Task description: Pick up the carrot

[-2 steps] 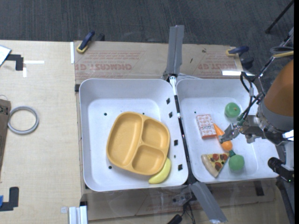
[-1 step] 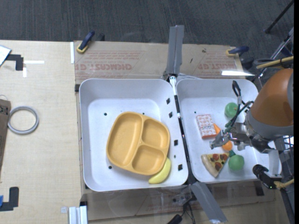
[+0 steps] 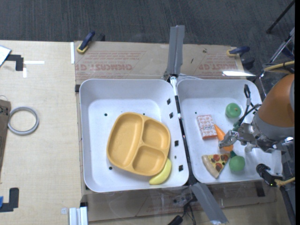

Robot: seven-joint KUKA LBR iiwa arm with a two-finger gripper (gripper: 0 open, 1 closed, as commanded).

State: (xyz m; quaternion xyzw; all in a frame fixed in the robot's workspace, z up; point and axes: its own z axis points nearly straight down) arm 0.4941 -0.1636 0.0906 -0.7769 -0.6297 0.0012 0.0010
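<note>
Orange carrot (image 3: 221, 133) beside end effector (image 3: 229, 139), cardboard (image 3: 122, 64) printed "CHEMCOS"

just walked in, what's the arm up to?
The grey KUKA arm's gripper is down in the right white bin, right at the orange carrot, beside a pink box, a pizza slice and two green balls. The yellow divided plate and banana sit in the left bin.

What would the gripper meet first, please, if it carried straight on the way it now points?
The gripper points left, into the right bin. First in line is most likely the carrot right at its tips, then the pink box beyond. Its height above them is unclear from this slanted view.
</note>
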